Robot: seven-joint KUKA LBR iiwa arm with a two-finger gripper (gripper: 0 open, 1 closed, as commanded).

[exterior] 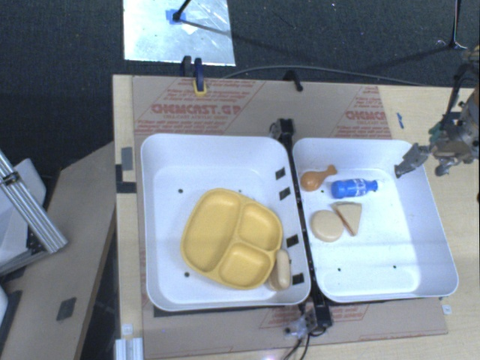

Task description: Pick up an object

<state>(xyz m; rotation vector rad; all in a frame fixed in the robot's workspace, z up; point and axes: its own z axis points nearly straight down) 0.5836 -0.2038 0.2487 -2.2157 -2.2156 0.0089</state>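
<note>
**Bench stock, gripper at the right bin's far corner**

Right bin (431, 223): blue bottle (353, 188), lying on its side; drumstick-shaped toy (317, 177), just left of the bottle; round tan piece (326, 226) and tan wedge (349, 216), touching each other, below the bottle. All four cluster in the bin's left half, near the divider.

Left bin (169, 163): yellow compartment tray (232, 238); small beige roll (281, 269), against the tray's lower right edge.

Gripper (421, 160): over the right bin's upper right rim, fingers spread apart, nothing between them. It stands well apart from every object.

Risks, judged from this layout: no target is yet under the fingers, so a straight descent here would likely close on bare bin floor or strike the rim. The bottle, lying flat and rounded, may roll out of a pinch. The round piece and wedge touch, so a grasp on one may nudge or drag the other. The drumstick lies close to the divider wall, leaving little room for a finger.
</note>
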